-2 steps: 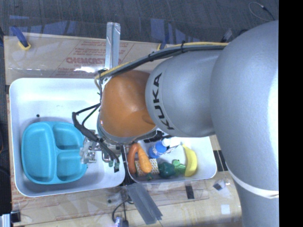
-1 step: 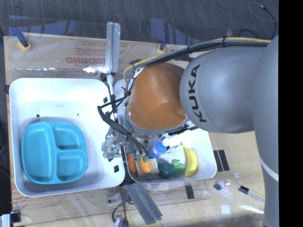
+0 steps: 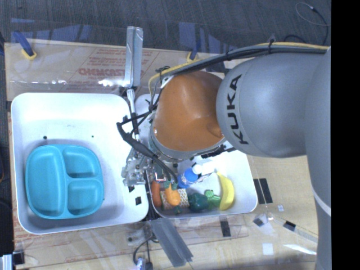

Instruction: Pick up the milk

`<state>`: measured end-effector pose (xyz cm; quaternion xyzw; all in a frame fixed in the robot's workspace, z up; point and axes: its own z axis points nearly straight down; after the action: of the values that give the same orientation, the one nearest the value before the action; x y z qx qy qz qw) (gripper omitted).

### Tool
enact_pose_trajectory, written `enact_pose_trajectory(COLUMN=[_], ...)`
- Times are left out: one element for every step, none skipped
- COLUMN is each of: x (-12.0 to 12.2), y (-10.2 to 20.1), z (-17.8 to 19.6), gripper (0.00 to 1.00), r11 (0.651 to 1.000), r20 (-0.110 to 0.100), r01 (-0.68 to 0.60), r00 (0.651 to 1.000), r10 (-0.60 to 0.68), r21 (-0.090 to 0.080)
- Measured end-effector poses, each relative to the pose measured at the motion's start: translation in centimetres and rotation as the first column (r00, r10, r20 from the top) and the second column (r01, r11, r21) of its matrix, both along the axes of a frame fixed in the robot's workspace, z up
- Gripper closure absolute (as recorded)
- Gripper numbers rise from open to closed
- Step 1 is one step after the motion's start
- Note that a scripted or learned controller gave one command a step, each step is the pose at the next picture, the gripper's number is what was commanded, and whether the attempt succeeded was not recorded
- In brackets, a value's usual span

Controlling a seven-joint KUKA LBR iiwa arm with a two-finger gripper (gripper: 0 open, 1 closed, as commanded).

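Observation:
The milk (image 3: 196,173) looks like a small white bottle with a blue part, lying in the right bin (image 3: 245,202) just below the arm's orange wrist band (image 3: 185,114). The big grey arm covers most of that bin. My gripper (image 3: 136,175) hangs low at the right bin's left edge, over the rim between the two bins, to the left of the milk. Nothing shows between its fingers.
Beside the milk in the right bin lie a yellow banana (image 3: 226,191), a green item (image 3: 201,201), an orange fruit (image 3: 172,197) and a carrot-like piece (image 3: 156,192). The left bin (image 3: 67,114) holds a blue divided tray (image 3: 64,180).

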<state>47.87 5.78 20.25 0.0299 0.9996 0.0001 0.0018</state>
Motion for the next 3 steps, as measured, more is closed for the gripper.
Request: enact_pose_trajectory(x=[-0.2, 0.1, 2.6], y=[3.4, 5.9, 5.7], z=[0.1, -0.4, -0.4], gripper=[1.0, 1.0, 1.0], r11=[0.995, 0.94, 0.978], r20=[-0.002, 0.0, -0.001], r01=[-0.104, -0.342, -0.211], r00=[0.995, 0.94, 0.978], r10=[0.104, 0.342, 0.211], r21=[0.0, 0.0, 0.0])
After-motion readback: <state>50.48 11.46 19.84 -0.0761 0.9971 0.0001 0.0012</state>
